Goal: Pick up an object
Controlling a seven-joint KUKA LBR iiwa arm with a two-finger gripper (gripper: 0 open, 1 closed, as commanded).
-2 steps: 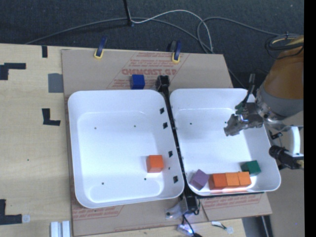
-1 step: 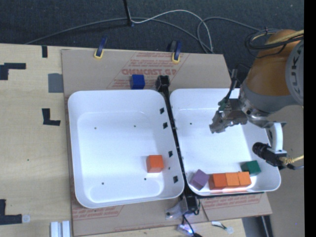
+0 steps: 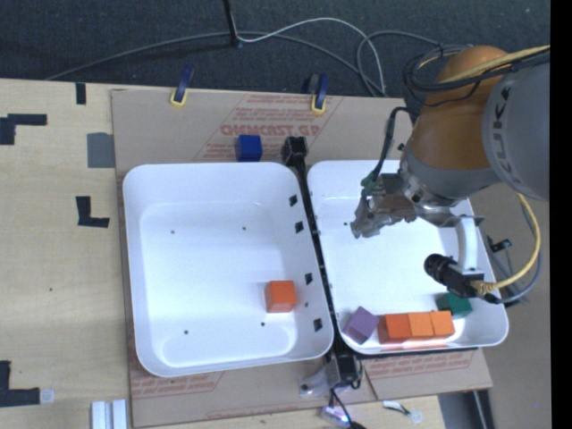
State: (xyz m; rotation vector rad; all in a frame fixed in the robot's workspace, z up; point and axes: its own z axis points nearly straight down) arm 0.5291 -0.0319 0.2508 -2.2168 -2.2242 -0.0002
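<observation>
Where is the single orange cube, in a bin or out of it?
In: the orange cube rests on the floor of the left bin, inside its rim.

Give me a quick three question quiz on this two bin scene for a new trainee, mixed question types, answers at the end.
1. True or false: the orange cube lies in the left white bin.
2. Which object sits outside both bins on the cardboard: A) small blue cube B) purple block C) long orange block?
3. Fill in: the two-finger gripper hangs over the ___ white bin.

Key: 1 true; 2 A; 3 right.
</observation>
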